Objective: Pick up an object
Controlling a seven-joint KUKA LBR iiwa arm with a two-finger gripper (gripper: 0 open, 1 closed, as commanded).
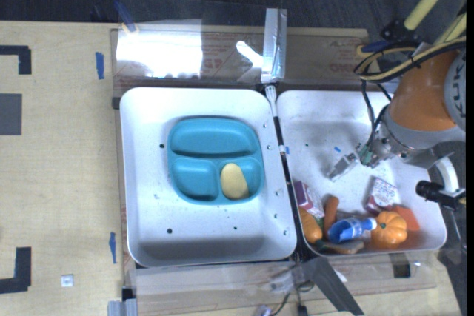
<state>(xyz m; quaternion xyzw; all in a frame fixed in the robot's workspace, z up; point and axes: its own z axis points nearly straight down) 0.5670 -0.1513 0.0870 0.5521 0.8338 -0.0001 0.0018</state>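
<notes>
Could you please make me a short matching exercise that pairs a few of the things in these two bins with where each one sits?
Things:
1. yellow potato
2. blue tray
3. blue bottle
4. gripper

Places:
A. middle of the left bin
B. lower right compartment of the tray
C. above the bare floor of the right bin
D. among the pile at the right bin's near edge

Pairs: 1-B, 2-A, 3-D, 4-C
</notes>
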